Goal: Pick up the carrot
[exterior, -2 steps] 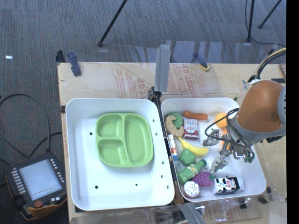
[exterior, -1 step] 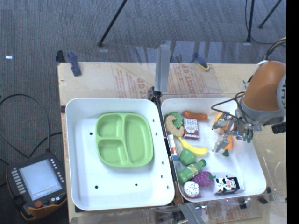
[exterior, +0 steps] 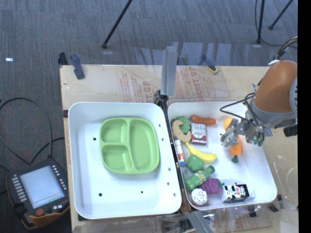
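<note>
Room: grey carpet, tripod legs crossing the top, a teach pendant point(exterior: 36, 191) on the floor at lower left.
Bench: a plywood bench point(exterior: 121, 84) carries two shallow white bins side by side, so picking happens in one and the other stays free for drop-offs.
Left bin point(exterior: 80, 178): holds a green divided plate point(exterior: 129, 144), lying flat near its middle.
Right bin point(exterior: 265, 171): crowded with toy food, among them a banana point(exterior: 201, 153), a sausage point(exterior: 203, 121), a green bottle point(exterior: 198, 177) and purple grapes point(exterior: 212, 185).
Carrot point(exterior: 235, 150): orange, green tip pointing down, lying near the bin's right wall, apart from the clutter, which leaves room for fingers.
Gripper point(exterior: 238, 132): hangs just above the carrot's upper end, seemingly lined up for a grasp.
Grip state: I cannot tell how far it is spread; nothing is visibly held.
</note>
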Tool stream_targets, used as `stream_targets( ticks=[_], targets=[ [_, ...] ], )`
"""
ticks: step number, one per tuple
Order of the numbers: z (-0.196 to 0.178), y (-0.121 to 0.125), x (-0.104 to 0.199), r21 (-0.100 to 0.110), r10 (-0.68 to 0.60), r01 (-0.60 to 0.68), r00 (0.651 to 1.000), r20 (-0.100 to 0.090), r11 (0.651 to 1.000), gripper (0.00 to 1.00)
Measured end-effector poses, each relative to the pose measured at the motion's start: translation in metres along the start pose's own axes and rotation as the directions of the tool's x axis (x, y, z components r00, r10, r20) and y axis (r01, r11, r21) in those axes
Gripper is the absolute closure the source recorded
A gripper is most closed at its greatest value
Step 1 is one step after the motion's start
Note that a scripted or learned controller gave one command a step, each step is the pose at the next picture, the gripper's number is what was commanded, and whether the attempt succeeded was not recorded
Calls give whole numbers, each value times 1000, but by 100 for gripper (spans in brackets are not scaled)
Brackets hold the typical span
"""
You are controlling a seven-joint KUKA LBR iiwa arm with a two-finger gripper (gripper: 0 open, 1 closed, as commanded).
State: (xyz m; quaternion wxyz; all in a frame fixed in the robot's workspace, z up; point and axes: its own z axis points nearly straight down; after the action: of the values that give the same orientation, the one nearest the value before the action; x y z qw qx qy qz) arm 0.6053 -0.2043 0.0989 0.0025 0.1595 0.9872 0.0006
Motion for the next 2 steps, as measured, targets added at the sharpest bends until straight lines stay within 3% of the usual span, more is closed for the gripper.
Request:
stream_targets(
  ticks=[1,2],
  targets=[
    [12,-11,75,-1,-198,198,980,-6,980,100],
    [-21,-37,87,-2,-529,529,849,-3,849,100]
  ],
)
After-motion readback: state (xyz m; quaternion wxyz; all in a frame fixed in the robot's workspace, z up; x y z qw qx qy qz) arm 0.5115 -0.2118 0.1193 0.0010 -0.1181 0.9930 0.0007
